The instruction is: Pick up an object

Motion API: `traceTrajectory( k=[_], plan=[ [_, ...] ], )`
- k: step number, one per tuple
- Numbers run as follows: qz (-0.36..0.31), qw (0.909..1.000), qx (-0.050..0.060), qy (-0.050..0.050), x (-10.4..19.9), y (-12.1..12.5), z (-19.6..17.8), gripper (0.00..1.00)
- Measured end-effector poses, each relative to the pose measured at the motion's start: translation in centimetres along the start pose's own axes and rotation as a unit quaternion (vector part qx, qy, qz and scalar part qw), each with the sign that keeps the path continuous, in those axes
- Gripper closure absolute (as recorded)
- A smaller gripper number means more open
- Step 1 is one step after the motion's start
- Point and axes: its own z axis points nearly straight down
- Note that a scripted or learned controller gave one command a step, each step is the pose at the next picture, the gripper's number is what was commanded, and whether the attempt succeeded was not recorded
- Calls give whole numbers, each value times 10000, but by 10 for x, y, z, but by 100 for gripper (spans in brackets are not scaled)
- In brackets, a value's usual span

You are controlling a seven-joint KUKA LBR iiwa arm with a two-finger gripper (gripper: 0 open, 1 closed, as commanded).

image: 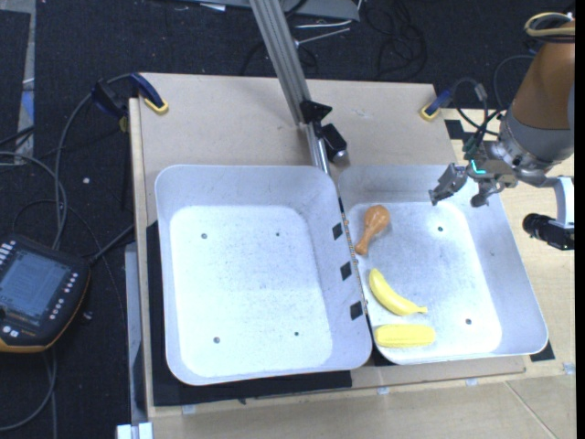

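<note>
The gripper (464, 187) hovered at the frame's right, fingers spread and empty. The curved yellow plastic banana (395, 296) looked light, stiff and slippery, best pinched across its middle.

Right shallow white bin (512, 273): an orange plastic drumstick (370, 227), a curved yellow banana (394, 295) and a yellow block (405, 336) crowd its left side; its right half lies open.

- From where I stand, no word, brand, number or sign can be read anywhere.
- The handheld control pad (37, 291), on the floor well left of the left bin (178, 186), has a lit screen, but whatever it displays is too small and blurred to read.
</note>
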Motion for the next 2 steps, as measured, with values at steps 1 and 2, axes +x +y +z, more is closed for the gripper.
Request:
traceTrajectory(
  k=[1,2],
  plan=[
    [0,10000,1,0,0,0,0,0],
    [-3,10000,18,4,7,1,45,0]
  ],
)
